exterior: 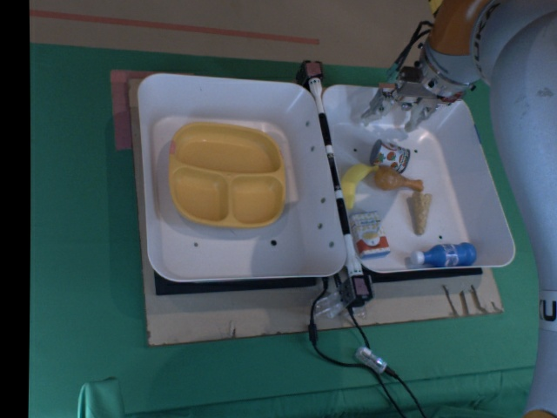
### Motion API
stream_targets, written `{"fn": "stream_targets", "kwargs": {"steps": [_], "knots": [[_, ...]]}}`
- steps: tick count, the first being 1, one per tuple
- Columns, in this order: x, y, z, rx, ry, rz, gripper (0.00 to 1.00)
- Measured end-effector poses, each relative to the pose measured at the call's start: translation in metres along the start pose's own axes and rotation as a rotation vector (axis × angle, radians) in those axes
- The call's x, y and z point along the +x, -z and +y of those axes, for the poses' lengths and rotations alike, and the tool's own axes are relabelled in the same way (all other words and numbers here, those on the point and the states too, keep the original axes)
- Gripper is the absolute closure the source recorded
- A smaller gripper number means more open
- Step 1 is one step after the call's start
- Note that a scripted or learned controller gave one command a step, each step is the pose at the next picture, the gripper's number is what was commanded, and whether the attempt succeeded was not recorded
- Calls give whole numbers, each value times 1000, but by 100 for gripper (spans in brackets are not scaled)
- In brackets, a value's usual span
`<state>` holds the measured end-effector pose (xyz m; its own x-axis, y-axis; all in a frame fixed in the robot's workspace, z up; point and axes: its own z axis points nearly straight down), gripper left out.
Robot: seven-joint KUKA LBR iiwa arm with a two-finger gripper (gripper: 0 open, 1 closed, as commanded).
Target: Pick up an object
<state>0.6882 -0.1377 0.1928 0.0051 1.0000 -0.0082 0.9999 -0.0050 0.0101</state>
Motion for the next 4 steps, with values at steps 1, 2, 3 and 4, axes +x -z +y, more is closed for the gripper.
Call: {"fn": "stream_targets", "kwargs": {"steps": [1,2,3,4], "knots": [[34,-4,-57,-6,-1,0,0],[30,13,-54,-22,-8,-7,100],[-8,62,-7,-4,-2,2,100],[-16,6,9,13,-1,0,100]]}}
